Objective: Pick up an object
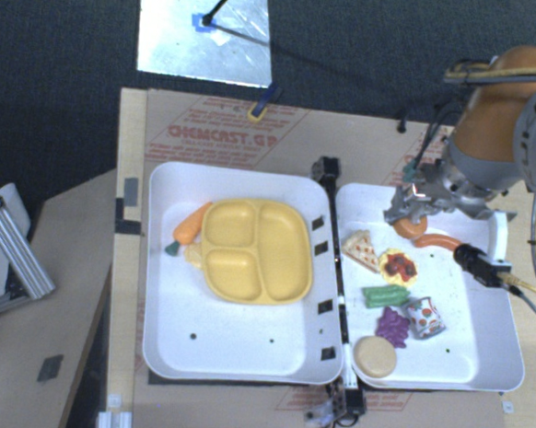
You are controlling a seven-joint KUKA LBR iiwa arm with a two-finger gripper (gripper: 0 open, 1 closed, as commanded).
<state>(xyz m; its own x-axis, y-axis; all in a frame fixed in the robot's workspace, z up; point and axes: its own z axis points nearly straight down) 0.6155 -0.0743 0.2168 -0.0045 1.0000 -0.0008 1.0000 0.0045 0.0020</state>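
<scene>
Hovering my hand (407, 210), grip unreadable, at the right bin's (502, 352) far edge over the sausage (429, 240); I fear it rolls away

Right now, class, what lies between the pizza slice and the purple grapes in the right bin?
In the camera view, the green beans lie between the pizza slice and the purple grapes.

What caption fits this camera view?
KUKA gripper poised over toy food in the right bin; yellow divided plate and carrot in the left bin.

Shiny metal sheet (207, 26) beyond bench (81, 240)
</scene>
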